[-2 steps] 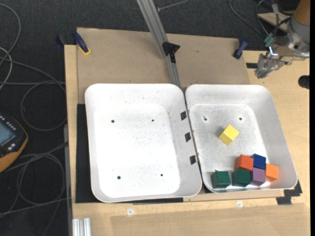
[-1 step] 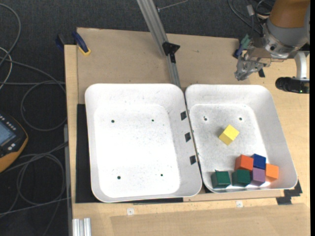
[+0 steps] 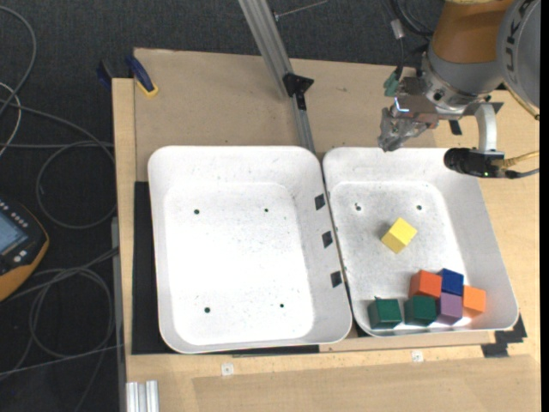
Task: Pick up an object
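In the camera view we see two shallow white plastic bins side by side on a pale wooden bench (image 3: pixel 214 93). The left-hand bin (image 3: pixel 171 178) has only its speckled floor to offer. The right-hand bin (image 3: pixel 489 230) carries all the candidates. A small yellow cube (image 3: pixel 399 235) lies alone near the middle of its floor, tilted a little, well apart from everything else. Along the near edge, towards the near right corner, a cluster is packed tight: a dark green cube (image 3: pixel 386 312) at the left end, a second green cube (image 3: pixel 421 309) just beside it, an orange-red cube (image 3: pixel 424 283) behind that, a blue cube (image 3: pixel 451 281), a purple cube (image 3: pixel 451 307) and an orange cube (image 3: pixel 473 299) at the right end, most of them touching.

The grey arm with its orange band reaches in from the right, and its two-finger gripper (image 3: pixel 396 136) hangs over the far edge of the right-hand bin, above the rim. We cannot tell whether it is open or closed; nothing is visibly between its tips.

We judge the pick as not yet begun: this is the approach step. The next move calls for travel towards the near side, over a chosen piece, then a descent. The yellow cube looks the easiest target, since it has free space on all sides.
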`<state>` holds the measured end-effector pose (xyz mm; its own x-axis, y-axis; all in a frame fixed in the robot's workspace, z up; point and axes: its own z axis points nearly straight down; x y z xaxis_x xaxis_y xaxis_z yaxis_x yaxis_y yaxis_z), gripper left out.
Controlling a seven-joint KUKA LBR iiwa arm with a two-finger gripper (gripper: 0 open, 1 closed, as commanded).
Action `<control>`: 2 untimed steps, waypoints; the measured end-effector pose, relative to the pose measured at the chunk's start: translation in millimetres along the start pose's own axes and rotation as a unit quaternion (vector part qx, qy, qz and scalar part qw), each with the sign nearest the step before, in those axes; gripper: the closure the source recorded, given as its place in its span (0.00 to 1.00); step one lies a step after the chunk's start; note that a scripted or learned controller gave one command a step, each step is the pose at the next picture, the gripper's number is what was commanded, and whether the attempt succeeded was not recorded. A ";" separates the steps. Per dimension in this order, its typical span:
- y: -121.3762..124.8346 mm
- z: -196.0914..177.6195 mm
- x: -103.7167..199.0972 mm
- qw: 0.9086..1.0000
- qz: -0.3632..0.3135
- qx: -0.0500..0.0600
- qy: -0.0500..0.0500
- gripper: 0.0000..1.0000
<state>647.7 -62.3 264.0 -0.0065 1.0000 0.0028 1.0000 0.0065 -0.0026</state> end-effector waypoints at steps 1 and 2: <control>-4.1 3.1 64.7 1.000 0.000 0.000 0.000 1.00; -11.9 -1.9 114.8 1.000 0.000 0.000 0.000 1.00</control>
